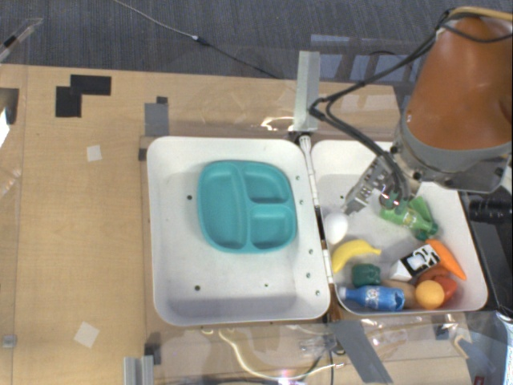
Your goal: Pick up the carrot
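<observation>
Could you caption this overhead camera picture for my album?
Robot claw hovers over a toy-filled bin, near the carrot.

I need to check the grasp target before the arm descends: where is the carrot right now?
The carrot lies in the right bin, near its right wall, just below the green item and beside the black-and-white block.

The arm (465,79) reaches in from the right, its claw (375,192) angled down-left.

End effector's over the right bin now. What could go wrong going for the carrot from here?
1. The carrot lies wedged between the green toy, the black-and-white block and the orange ball; a neighbour may get grabbed instead.
2. The end effector sits left of the carrot, so a straight descent likely misses.
</observation>
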`<state>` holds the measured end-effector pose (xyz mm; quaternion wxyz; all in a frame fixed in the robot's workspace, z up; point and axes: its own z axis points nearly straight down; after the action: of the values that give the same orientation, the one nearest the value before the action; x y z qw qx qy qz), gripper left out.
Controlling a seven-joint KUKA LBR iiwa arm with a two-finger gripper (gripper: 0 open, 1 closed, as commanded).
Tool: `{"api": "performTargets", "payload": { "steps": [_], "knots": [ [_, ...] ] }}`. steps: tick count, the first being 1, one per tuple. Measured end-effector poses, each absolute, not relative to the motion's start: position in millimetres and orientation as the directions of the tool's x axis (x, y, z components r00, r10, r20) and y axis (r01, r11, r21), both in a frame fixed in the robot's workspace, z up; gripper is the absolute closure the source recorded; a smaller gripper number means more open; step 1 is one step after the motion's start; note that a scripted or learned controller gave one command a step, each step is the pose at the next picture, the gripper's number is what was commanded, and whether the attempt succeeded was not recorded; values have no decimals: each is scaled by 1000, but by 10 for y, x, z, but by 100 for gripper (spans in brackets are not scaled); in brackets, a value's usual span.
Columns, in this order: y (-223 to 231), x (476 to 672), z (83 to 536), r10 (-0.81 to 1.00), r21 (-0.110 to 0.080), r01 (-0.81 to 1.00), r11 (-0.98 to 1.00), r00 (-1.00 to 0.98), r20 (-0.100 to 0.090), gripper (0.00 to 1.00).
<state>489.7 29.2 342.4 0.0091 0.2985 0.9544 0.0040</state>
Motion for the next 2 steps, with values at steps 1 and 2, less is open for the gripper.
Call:
{"api": "performTargets", "payload": {
  "steps": [1, 2],
  "knots": [
    [305, 4891, 3386, 567, 7, 567, 824, -824, -9, 0],
    [305, 4891, 3386, 567, 7, 567, 824, -824, -9, 0]
  ]
}}
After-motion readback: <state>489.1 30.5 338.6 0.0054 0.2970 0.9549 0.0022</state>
